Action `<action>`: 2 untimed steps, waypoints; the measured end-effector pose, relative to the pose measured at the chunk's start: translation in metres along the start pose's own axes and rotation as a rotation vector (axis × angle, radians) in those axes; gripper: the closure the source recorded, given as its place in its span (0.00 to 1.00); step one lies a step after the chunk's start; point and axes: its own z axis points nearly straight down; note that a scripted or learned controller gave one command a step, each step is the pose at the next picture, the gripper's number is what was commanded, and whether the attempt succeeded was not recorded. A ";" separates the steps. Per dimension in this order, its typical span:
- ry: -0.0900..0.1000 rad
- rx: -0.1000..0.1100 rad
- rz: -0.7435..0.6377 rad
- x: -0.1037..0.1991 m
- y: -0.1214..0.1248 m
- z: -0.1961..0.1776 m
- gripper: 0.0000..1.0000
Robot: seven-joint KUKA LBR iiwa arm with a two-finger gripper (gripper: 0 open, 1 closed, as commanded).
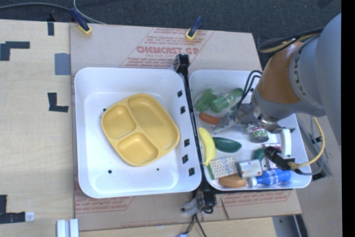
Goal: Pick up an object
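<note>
The object likeliest to be picked, by my reading, is the orange-red piece (209, 117), lying in the right bin (222, 72) close to the dividing wall, because the gripper (233, 118) is hanging just beside it. Whether the gripper is open or closed I cannot tell, as the wrist is blurring into the clutter there, and nothing is visibly being carried.

The main risk is coming from crowding. The pale green bottle (224, 101) is lying right against the gripper's far side, so a closing move may be catching two things at once, or nudging the orange-red piece away toward the wall. A little further out, the dark green piece (226, 145) and the banana (207, 145) are sitting near enough to be getting knocked if the arm is dragging sideways. A smooth, rounded thing may also be slipping out on the lift.

The orange-red piece is looking small, elongated and glossy, lying flat and partly tucked under greenery. Well apart, the yellow tray (140, 128) is resting in the left bin (89, 119) on the bench (33, 119).
</note>
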 end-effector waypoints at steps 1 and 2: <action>0.001 0.001 -0.001 0.001 0.000 -0.009 1.00; 0.001 0.001 -0.001 0.001 0.000 -0.009 0.00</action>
